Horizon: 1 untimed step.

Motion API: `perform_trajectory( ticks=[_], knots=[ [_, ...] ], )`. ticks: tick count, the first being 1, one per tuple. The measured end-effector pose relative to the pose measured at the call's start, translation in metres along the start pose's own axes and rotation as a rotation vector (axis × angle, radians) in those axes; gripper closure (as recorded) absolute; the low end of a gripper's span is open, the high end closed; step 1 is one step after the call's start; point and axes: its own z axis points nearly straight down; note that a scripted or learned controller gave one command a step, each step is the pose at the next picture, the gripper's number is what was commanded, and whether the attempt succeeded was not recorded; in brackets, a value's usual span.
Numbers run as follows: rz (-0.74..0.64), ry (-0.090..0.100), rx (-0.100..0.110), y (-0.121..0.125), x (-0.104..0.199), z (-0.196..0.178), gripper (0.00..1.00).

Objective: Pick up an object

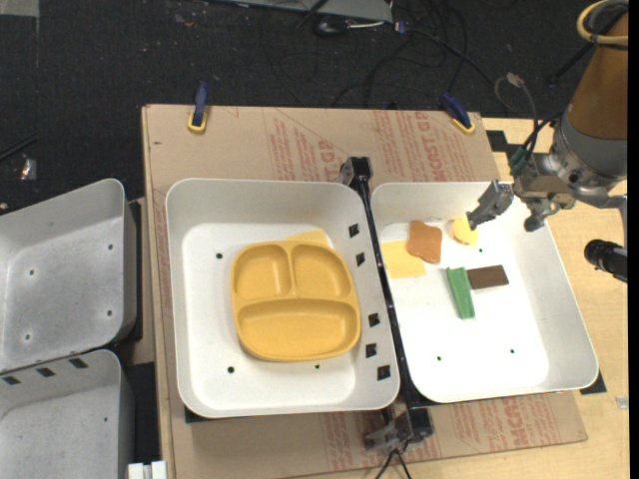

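- Nearest the camera, the near rims of two white bins are seen side by side on a brown board (260, 128); the left bin (200, 367) and the right bin (539, 357) meet along a dark divider.
- A yellow compartment tray (296, 300) is laid flat in the middle of the left bin.
- In the far half of the right bin, a pale yellow slice (401, 260) is overlapped by an orange-brown piece (425, 240).
- A green stick (460, 292) is set just right of these, with a dark brown block (487, 277) touching its far end.
- A small yellow object (464, 231) lies near the far wall of the right bin.
- The gripper (519, 208) is held over the far right part of that bin, fingers spread apart, one finger (489, 206) just beside the small yellow object; nothing is seen between the fingers.
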Motion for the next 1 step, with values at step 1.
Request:
perform_trajectory(
  ticks=[1],
  knots=[
    [-0.003, -0.002, -0.010, 0.0018, 0.0004, -0.0060, 0.00]
  ],
)
